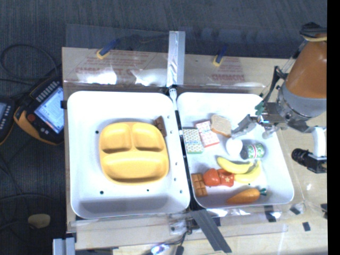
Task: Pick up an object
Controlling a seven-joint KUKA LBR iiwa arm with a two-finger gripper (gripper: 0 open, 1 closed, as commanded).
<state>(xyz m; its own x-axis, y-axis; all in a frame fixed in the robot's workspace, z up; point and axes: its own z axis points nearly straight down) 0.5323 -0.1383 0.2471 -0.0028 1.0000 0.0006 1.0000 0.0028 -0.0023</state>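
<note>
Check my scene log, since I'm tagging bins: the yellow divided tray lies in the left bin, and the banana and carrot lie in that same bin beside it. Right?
Wrong on one count. The camera view shows the yellow divided tray in the left bin, but the banana and carrot lie in the right bin, not beside the tray.

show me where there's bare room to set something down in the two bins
Left bin: bare floor all around the yellow tray, widest along the front. Right bin: crowded with food; a small bare patch between carrot and right wall.
</note>
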